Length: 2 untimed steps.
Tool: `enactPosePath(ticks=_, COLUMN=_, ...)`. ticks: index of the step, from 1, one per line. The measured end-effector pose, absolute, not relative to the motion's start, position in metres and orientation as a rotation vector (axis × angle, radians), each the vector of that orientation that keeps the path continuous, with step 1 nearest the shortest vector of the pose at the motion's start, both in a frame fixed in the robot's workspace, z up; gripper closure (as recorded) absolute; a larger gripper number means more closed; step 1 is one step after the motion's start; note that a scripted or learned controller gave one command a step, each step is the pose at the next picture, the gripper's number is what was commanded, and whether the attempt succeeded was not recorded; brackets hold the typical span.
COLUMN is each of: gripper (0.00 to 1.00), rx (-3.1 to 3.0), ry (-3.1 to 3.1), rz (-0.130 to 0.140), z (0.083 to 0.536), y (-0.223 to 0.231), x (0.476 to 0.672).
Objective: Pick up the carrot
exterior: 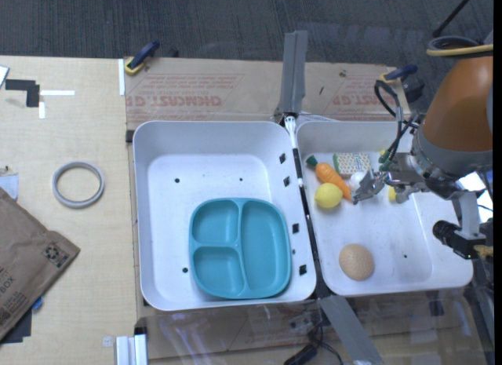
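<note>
A tape ring lies on the surface at far left. The left bin holds a teal divided tray. The right bin holds the carrot near its back left corner, a lemon touching it, and an egg nearer the front. The hand hovers just right of the lemon; whether it is wide or narrow cannot be told.

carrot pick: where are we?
Done: the claw is down inside the right bin, beside the lemon. In hand: nothing visible; the carrot lies on the bin floor left of the claw, not between its fingers. Left: close in, grasp and lift.
</note>
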State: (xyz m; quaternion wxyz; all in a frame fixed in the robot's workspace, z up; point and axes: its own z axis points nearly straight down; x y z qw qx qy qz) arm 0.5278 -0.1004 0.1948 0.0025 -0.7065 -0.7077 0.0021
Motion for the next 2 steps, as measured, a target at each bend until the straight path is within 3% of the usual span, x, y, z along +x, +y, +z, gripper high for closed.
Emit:
enactPosePath(ticks=1, gripper=0.0, rx=-2.294, ry=-2.143, rz=0.003, z=0.09, y=-0.129, x=0.575)
enactPosePath(ticks=2, gripper=0.0, rx=-2.203, ry=-2.238, rz=0.006, z=0.09, y=-0.1, x=0.619)
